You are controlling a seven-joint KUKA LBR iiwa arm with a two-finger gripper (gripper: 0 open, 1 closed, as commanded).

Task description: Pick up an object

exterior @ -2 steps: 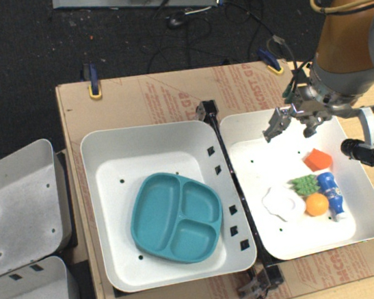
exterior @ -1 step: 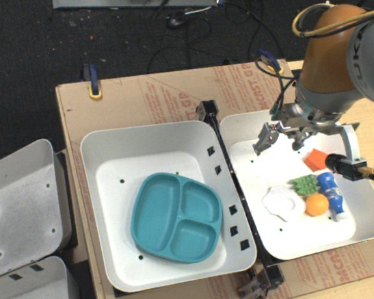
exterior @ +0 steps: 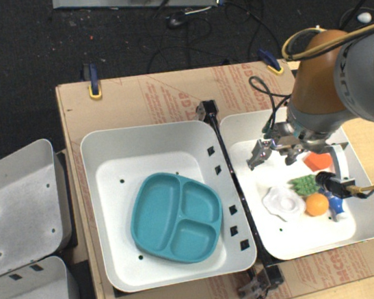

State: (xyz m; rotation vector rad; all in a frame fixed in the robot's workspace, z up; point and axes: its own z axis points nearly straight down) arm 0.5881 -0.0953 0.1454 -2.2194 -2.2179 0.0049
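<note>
Hovering over right bin (exterior: 370, 226), gripper (exterior: 275, 153) has fingers spread, apparently empty. Orange ball (exterior: 316, 205), green piece (exterior: 304, 184) and white piece (exterior: 281, 202) lie just below fingers, clustered within reach.

Two white bins sit on a tan cardboard sheet (exterior: 165, 90) printed with faded red lettering. The left bin (exterior: 103, 191) holds a teal divided plate (exterior: 176, 217). In the right bin (exterior: 363, 224) lie an orange ball (exterior: 316, 205), a green ridged piece (exterior: 304, 184), a red-orange block (exterior: 320, 160), a white moulded piece (exterior: 281, 202) and a blue piece (exterior: 337, 206). The arm (exterior: 343, 78) is grey with an orange band.
</note>
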